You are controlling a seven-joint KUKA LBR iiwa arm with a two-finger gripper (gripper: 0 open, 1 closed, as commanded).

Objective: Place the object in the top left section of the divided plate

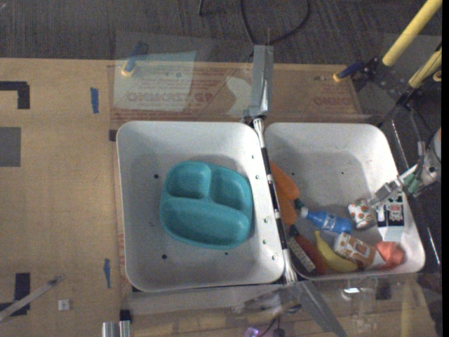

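Observation:
A teal divided plate (207,204) lies in the left bin (137,153), with its two small sections along the far side and one long section along the near side. All three sections are bare. My gripper (381,194) reaches in from the right edge over the right bin (330,146). Its tip is right beside a small red-and-white can (361,214), touching it or nearly so. The arm's wrist is cut off by the frame edge.
The right bin also holds an orange carrot-like piece (285,185), a blue bottle (327,222), a banana (331,254), a red item (306,248), a juice box (354,248), a small carton (395,213) and an orange-red piece (393,253). A metal divider (261,90) runs between the bins.

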